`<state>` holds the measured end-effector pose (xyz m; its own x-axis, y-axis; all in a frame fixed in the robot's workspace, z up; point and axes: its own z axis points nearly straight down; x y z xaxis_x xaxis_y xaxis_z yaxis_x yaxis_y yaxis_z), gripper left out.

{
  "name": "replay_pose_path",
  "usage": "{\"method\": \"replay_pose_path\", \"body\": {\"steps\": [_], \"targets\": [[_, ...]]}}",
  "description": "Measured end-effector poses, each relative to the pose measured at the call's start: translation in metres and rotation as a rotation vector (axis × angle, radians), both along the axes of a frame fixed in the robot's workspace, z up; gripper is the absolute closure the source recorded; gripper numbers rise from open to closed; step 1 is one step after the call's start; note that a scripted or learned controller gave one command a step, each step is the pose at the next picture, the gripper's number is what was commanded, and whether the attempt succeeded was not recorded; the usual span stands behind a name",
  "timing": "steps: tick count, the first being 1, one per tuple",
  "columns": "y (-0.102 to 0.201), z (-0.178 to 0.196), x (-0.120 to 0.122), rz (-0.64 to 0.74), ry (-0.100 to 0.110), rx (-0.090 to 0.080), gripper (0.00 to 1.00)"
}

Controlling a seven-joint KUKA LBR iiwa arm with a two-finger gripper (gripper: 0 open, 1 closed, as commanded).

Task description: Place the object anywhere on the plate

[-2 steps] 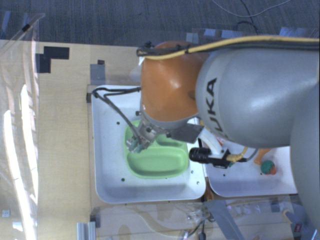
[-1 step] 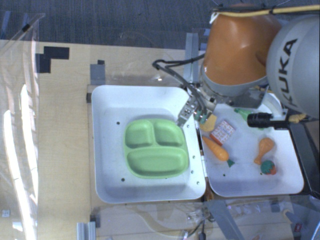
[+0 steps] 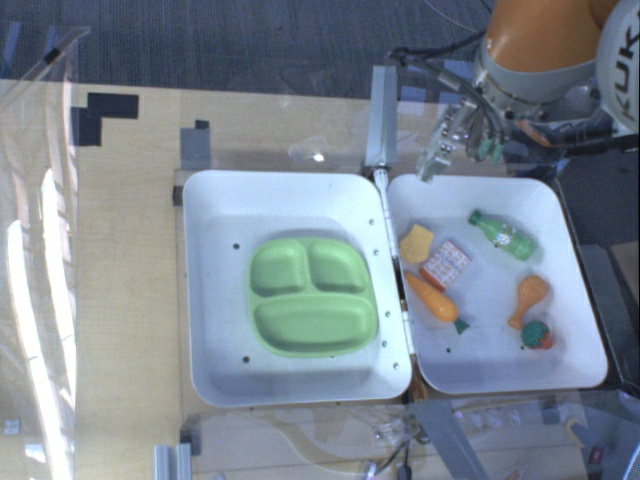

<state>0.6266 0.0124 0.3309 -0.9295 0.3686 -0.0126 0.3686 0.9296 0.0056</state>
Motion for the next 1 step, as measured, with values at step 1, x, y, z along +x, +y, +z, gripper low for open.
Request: {"method": "replay_pose_path", "body": {"steps": [1], "targets": [[0.0675, 0.0319, -0.0572, -0.036, 0.001, 0.003, 1.00]]}}
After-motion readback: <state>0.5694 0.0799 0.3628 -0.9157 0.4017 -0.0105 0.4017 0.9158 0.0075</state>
